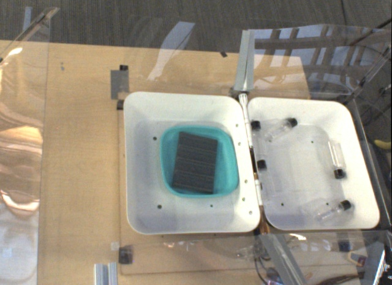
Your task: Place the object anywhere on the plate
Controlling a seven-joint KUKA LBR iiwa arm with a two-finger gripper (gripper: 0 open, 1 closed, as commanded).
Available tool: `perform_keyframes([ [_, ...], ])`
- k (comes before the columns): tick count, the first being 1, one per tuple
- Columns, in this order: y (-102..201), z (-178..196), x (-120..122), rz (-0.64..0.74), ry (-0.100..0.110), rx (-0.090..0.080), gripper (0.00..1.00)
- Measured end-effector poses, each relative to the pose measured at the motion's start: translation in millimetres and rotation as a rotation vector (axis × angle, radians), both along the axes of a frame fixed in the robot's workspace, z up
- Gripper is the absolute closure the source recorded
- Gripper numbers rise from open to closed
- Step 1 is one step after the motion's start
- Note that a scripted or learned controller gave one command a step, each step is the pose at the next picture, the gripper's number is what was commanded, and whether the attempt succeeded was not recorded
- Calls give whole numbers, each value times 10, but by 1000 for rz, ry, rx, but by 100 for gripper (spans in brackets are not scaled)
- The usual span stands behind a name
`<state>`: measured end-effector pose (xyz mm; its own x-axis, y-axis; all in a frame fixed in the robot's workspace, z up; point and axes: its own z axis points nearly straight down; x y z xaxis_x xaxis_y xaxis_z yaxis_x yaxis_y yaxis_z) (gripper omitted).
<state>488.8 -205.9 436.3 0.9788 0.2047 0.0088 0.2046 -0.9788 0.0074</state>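
Note:
A dark grey ribbed rectangular block (pixel 195 163) lies flat on a teal square plate (pixel 228 166) in the middle of the left white bin (pixel 141 155). The block sits well inside the plate's rim, tilted slightly clockwise.
The right white bin (pixel 361 173) holds three clear tubes with black caps: one near its top left (pixel 278 129), one at its right side (pixel 335 157), one at its lower right (pixel 331 210). A metal rail (pixel 244 63) runs back from the gap between the bins.

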Motion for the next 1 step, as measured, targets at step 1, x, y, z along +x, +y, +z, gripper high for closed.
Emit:
perform_keyframes([
  [1, 7, -3, 2, 3, 2, 0, 0],
])
